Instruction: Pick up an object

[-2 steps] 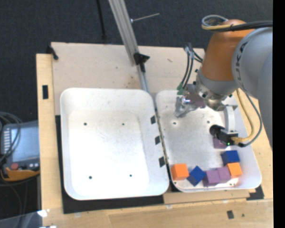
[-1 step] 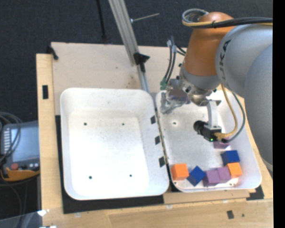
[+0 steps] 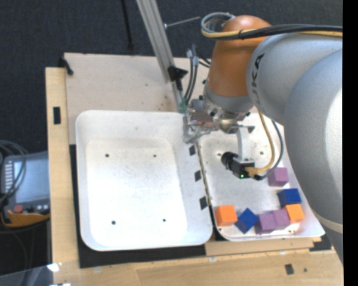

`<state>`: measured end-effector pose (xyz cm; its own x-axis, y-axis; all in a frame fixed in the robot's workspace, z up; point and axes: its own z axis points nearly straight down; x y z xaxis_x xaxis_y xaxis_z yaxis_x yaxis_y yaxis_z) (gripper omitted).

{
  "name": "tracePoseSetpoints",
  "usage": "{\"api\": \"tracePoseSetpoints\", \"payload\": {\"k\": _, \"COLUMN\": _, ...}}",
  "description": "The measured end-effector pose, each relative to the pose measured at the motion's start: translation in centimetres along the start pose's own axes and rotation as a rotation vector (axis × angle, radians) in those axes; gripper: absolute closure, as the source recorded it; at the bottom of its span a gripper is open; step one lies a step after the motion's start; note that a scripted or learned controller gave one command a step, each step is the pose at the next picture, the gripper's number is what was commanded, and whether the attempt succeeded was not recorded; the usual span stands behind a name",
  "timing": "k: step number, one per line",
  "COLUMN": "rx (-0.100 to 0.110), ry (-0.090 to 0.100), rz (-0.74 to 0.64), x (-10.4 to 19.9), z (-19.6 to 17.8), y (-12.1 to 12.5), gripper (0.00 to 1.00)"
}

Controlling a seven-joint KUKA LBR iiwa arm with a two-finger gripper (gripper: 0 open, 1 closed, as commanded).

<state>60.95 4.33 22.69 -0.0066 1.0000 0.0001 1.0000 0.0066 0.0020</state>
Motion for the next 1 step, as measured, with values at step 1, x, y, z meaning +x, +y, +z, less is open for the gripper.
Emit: {"api": "tracePoseSetpoints", "payload": {"k": 1, "rx": 0.000, "ry": 0.002, "rz": -0.001, "x": 5.26, "z": -0.80, "y": 1.32, "gripper": 1.00}}
